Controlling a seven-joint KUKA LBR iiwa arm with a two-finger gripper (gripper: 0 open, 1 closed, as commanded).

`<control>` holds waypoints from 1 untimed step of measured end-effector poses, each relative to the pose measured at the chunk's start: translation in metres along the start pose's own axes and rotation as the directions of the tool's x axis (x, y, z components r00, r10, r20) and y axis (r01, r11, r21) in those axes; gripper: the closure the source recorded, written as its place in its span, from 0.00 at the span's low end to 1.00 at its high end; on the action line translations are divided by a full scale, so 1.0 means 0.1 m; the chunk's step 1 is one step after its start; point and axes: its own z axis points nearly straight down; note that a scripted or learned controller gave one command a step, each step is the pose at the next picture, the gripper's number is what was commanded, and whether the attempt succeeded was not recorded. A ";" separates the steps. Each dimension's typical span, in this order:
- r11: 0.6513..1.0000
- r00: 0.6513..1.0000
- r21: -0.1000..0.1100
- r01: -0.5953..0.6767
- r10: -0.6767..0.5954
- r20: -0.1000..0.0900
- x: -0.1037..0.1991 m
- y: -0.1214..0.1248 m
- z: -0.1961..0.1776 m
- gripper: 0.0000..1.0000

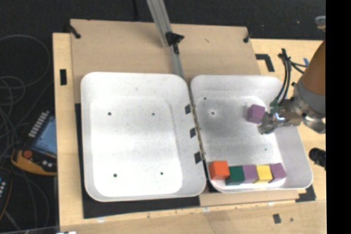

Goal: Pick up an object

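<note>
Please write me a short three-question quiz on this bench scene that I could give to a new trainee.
1. True or false: the row of blocks lies along the near wall of the right bin.
2. What colour is the block at the left end of that row? A) yellow B) orange C) green
3. Where is the lone purple block relative to the gripper?

Key
1. True.
2. B: the orange block comes first, then green, purple, yellow, purple.
3. It sits in the right bin, right beside the gripper on its left in the camera view; whether it is gripped cannot be told.
</note>
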 end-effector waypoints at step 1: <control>1.000 1.000 0.006 -0.004 0.004 -0.002 -0.23 -0.16 1.14 1.00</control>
